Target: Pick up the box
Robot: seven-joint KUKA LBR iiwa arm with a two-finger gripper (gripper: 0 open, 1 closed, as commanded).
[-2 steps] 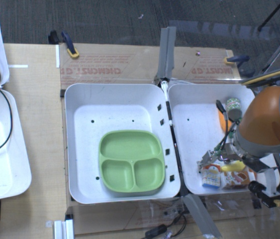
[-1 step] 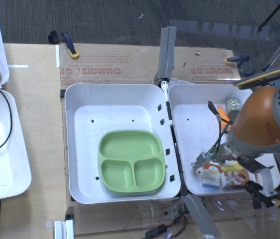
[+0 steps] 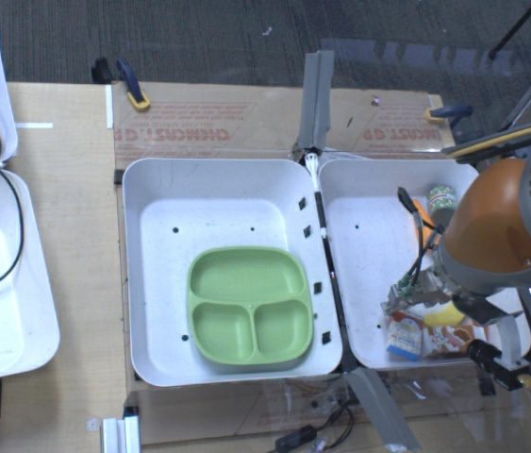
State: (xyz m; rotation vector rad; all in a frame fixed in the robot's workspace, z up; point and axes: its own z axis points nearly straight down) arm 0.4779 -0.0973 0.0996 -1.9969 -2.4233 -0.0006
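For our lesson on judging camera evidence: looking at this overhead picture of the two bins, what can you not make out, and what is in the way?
1. End effector: covered by the arm's orange band in the camera view.
2. The box in the right bin: partly under the arm; print too small to read.
3. Small jar: half hidden behind the arm.
4. White tub: cut by the left edge.
The green divided plate shows fully.

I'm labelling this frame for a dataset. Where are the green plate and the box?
green plate (image 3: pixel 249 305): camera view, on the divider between its compartments.
box (image 3: pixel 406 338): camera view, on its visible top face.
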